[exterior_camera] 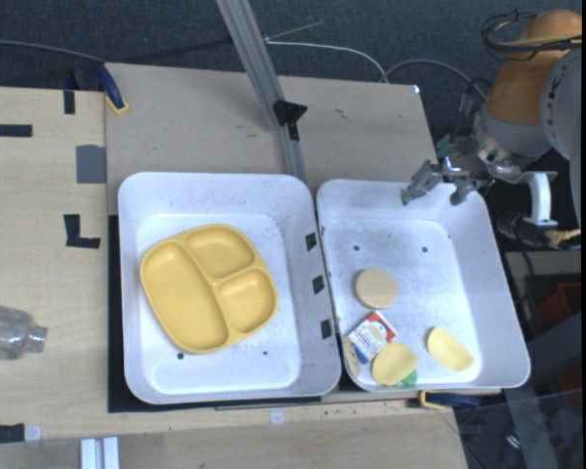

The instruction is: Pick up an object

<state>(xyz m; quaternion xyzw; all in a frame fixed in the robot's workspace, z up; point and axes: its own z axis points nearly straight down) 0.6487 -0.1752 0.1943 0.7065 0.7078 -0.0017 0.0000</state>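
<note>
The right bin (469, 225) holds a round tan disc (376, 287), a small red and white packet (368, 338), a yellow piece (395, 362) beside it, and another yellow piece (450, 349) at the front right. My gripper (436, 190) hangs over the bin's back right rim, well behind all of these. Its two dark fingers are spread apart with nothing between them.
The left bin (137, 203) carries a yellow divided plate (207, 286). A slanted metal post (255, 57) rises behind the bins. A clear plastic bottle (8, 330) lies at the left edge of the bench. Cables trail along the back.
</note>
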